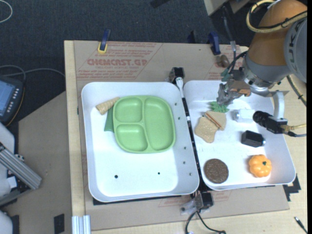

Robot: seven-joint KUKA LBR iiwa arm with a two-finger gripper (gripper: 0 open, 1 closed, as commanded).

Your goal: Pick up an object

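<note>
Red print on the brown board (122, 57) under the bins reads "CHEMCAST"; that board covers the tabletop, with dark carpet beyond; the gripper (223, 99) hangs low in the right bin (287, 172), just above a small green object (219, 107) beside the sandwich (210, 126); whether it grips anything cannot be told; the left bin (97, 179) holds a green divided plate (145, 123).

Small green object (219, 107), right bin's (287, 152) far side
</note>
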